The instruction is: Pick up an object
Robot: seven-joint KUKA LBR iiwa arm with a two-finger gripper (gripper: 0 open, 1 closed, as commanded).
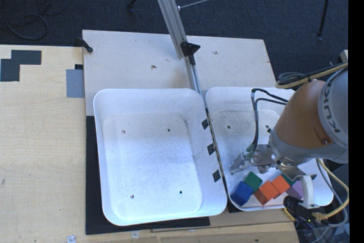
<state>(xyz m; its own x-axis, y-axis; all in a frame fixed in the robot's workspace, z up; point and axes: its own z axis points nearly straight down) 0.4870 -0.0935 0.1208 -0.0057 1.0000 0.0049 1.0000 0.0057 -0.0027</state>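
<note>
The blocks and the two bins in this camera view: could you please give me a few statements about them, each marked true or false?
1. The coloured blocks sit in the right bin. True.
2. The blue block lies in the middle of the left bin. False: it lies near the right bin's front edge, beside the green block.
3. The gripper hangs over the right bin, just behind the blocks. True.
4. The gripper holds the orange block between its fingers. False: that block lies in the bin among the others.
5. A purple block lies to the right of the orange one. True.
</note>
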